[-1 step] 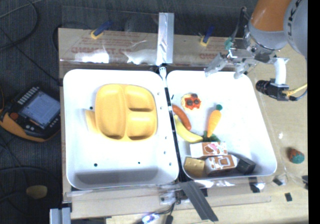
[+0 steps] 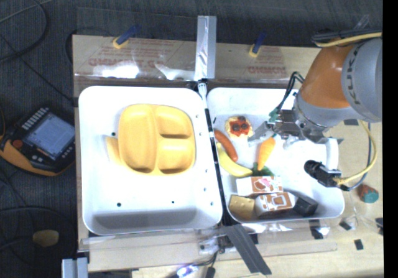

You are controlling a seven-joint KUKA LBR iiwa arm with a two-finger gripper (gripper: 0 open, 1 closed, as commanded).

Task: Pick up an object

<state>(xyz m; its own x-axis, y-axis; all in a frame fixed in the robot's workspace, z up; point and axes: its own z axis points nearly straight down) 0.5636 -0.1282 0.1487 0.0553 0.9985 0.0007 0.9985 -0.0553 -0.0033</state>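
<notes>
The right bin holds several toy foods: an orange carrot with a green top, a yellow banana, a red sausage, a pizza slice, and a brown and white carton beside a dark box. My gripper hangs low over the middle of this bin, right above the carrot's upper end. Its fingers look spread apart, one on each side of the carrot's tip. Nothing is lifted between them.
The left bin holds a yellow divided plate. The arm's grey and orange wrist covers the right bin's upper right. A black cable fitting hangs by the bin's right wall. A handheld pendant lies on the floor at left.
</notes>
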